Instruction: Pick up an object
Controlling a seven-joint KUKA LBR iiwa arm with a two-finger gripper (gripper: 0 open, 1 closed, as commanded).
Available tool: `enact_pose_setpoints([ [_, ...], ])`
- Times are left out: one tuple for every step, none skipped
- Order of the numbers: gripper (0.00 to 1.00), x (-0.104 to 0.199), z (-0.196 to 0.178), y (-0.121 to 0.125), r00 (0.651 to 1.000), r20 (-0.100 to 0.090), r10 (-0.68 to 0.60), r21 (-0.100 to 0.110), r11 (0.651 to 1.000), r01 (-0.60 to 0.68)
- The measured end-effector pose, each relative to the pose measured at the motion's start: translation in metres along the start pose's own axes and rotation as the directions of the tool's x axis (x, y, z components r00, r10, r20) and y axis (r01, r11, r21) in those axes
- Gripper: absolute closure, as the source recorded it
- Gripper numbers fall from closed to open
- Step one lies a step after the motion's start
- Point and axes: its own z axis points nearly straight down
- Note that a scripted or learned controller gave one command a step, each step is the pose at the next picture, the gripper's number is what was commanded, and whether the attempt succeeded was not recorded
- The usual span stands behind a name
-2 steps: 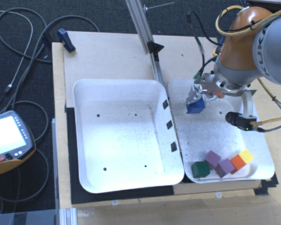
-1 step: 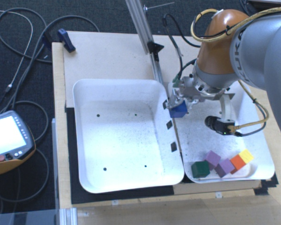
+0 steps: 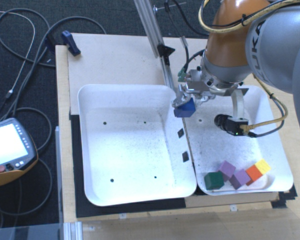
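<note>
Hanging above the seam between the two bins, the end effector (image 3: 186, 100) of the grey arm (image 3: 270, 39) with its orange band (image 3: 237, 24) grips a blue block (image 3: 184, 108), which shows clamped between the fingers and lifted clear of the bin floors, just over the near wall of the right bin (image 3: 277, 149). Left bin (image 3: 90, 134): white, shallow, floor dusted with dark specks. Right bin, near corner: a cluster of loose blocks, namely one green block (image 3: 214, 179), two purple blocks (image 3: 227, 168) lying close together, one orange block (image 3: 254, 175) and one yellow block (image 3: 263, 166), the orange and yellow touching. A black camera-like unit (image 3: 230, 124) with a yellow cable hangs from the wrist over the right bin. Surface (image 3: 115, 59): pale wood, carrying both bins side by side; a blue clip (image 3: 70, 42) lies at its far left corner. An aluminium rail (image 3: 147, 19) rises at a slant from behind the bins. Off the surface, left: a handheld control pendant (image 3: 10, 149) with a lit screen, plus loose black cables (image 3: 25, 34) on the dark floor.
</note>
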Motion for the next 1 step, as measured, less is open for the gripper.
enact_pose_setpoints([
  [1.0,0.0217,-0.1588,-0.0067,1.0,0.001,0.004,-0.002,1.0,-0.004],
])
